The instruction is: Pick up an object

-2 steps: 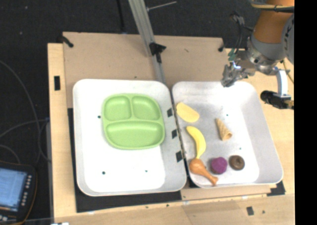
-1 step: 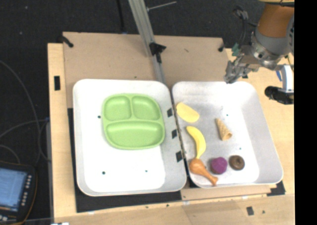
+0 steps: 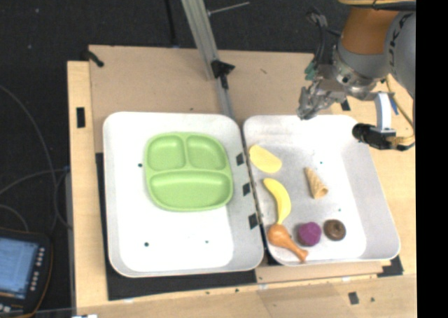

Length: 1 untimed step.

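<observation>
Objects to pick: six small items are lying in the right bin (image 3: 364,190), none of them between my fingers.
Yellow slice (image 3: 265,160): it is resting near the bin's left wall, toward the far end.
Banana (image 3: 278,199): it is lying just below the slice, curving toward the near end.
Drumstick (image 3: 287,239): an orange-brown piece is sitting at the near left corner, its round end just beside the banana's lower tip.
Purple piece (image 3: 309,233): it is sitting right of the drumstick; its exact kind is too small for me to tell.
Brown ring (image 3: 335,230): it is lying just beside the purple piece, on its right.
Cone (image 3: 316,182): a tan cone is lying alone in the middle of the bin.
My gripper (image 3: 308,110): it is hanging over the bin's far rim, well apart from every item; the fingers are blurring into one dark mass, so I cannot tell whether they are spread or closed.
My arm (image 3: 371,22): the grey body and orange band are entering from the upper right, partly cut off by the frame.
Left bin (image 3: 126,239): it is holding a green divided plate (image 3: 188,172) with three compartments.
Bench (image 3: 140,78): it is carrying both bins side by side.
Metal pole (image 3: 199,22): it is slanting down from the top edge toward the gap between the bins.
Screen (image 3: 21,267): a device is being cut off at the lower left corner.
</observation>
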Available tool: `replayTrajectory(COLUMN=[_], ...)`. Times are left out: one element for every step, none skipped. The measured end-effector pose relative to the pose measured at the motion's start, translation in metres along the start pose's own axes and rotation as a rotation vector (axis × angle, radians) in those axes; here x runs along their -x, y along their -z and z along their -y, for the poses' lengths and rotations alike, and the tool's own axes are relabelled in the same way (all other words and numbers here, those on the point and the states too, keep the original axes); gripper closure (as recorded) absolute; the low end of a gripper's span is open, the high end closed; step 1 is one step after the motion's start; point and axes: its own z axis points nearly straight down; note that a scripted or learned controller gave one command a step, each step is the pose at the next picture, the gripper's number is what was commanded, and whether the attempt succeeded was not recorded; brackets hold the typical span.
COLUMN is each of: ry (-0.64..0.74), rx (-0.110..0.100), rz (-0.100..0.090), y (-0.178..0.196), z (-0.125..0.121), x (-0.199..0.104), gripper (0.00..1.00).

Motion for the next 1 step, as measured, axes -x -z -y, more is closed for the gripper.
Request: replayTrajectory(ry=[0.001], rx=[0.0], rz=[-0.001], y=[0.0071], z=[0.0122], x=[-0.0553], gripper=[1.0])
